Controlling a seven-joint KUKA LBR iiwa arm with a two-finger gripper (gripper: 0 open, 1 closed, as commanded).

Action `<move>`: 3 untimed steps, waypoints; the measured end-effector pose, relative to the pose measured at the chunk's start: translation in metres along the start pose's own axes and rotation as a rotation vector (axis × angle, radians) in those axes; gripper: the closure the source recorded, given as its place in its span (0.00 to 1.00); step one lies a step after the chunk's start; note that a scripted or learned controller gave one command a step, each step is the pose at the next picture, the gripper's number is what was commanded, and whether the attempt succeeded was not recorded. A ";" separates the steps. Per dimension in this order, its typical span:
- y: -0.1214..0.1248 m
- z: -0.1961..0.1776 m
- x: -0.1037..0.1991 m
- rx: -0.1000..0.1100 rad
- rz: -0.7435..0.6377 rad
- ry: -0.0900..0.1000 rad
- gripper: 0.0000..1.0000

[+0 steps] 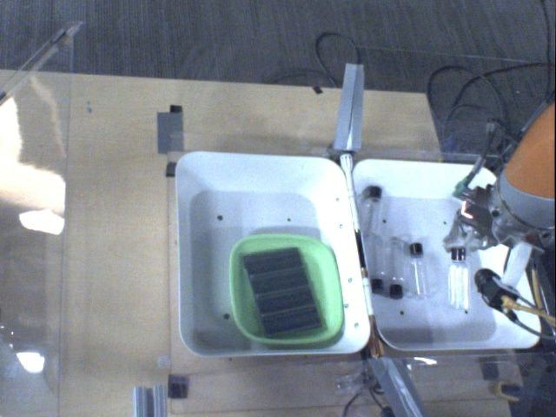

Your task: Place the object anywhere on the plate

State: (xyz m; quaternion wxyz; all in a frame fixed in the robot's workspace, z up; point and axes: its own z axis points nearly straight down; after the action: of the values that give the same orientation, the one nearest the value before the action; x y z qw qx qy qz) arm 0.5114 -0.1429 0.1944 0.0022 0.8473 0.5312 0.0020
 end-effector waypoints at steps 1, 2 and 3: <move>-0.049 0.010 0.047 0.004 -0.216 0.001 1.00; -0.074 0.011 0.106 0.004 -0.306 0.001 1.00; -0.072 0.000 0.107 -0.001 -0.309 0.003 1.00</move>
State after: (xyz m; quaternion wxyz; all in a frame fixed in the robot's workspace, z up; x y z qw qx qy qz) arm 0.4932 -0.0149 0.1939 0.0020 0.7555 0.6552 0.0032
